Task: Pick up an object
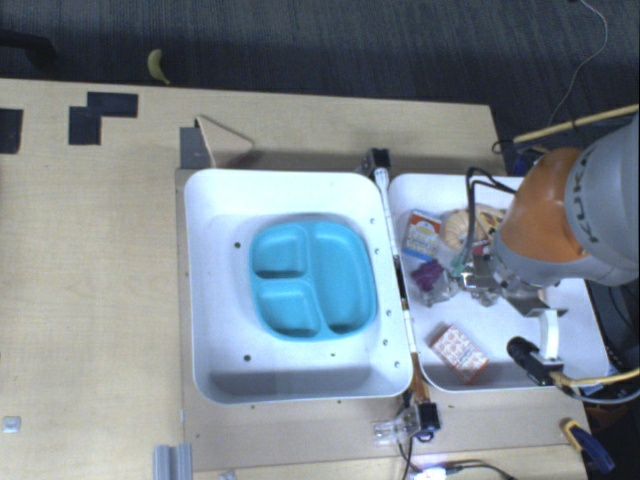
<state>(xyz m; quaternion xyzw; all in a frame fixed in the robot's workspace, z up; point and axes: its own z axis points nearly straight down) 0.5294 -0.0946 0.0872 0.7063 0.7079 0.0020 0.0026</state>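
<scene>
Down in the right bin (590, 353), at its nine o'clock side, my claw (462, 280) hangs over a purple crumpled packet (430, 274); from the camera view I cannot tell its state or whether it has hold of anything. That packet looks light, soft and slippery, best pinched across a fold. Toward five o'clock lies a small patterned box (458, 352), light and stiff, easier to take across its short sides. Over at nine o'clock, the left bin (215, 298) carries a blue divided tray (312, 278).
</scene>
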